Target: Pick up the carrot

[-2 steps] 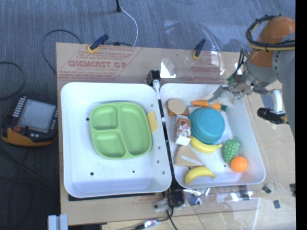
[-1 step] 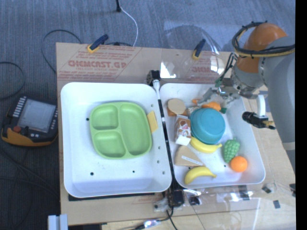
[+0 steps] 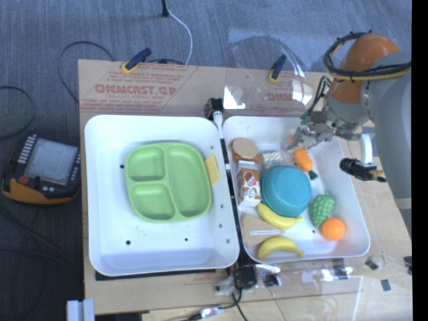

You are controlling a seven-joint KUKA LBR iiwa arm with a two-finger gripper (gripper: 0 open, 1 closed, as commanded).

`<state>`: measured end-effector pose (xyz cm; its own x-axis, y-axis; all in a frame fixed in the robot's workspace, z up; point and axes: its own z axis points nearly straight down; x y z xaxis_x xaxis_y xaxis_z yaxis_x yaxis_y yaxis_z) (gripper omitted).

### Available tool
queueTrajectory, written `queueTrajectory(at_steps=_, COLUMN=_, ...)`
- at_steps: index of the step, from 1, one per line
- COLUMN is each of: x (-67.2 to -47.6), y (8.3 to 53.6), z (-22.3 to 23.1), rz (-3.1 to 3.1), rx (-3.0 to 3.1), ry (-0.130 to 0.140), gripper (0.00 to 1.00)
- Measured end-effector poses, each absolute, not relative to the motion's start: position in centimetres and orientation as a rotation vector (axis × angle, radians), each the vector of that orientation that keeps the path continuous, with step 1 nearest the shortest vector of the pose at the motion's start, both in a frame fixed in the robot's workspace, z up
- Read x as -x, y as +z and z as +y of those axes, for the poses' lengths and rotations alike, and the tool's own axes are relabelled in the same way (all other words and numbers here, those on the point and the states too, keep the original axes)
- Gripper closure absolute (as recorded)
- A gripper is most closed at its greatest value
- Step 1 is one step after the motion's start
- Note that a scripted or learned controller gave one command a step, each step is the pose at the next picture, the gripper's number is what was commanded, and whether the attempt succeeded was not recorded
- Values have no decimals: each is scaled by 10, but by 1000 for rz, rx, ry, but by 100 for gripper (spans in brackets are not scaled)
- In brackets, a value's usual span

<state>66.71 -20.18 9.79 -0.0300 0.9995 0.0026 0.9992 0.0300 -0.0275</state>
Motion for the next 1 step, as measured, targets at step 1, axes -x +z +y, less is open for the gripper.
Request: queueTrajectory(at_steps=1, x=-673, y=229, z=-154, rz=-2320, rx=2140, ry=-10, gripper=100)
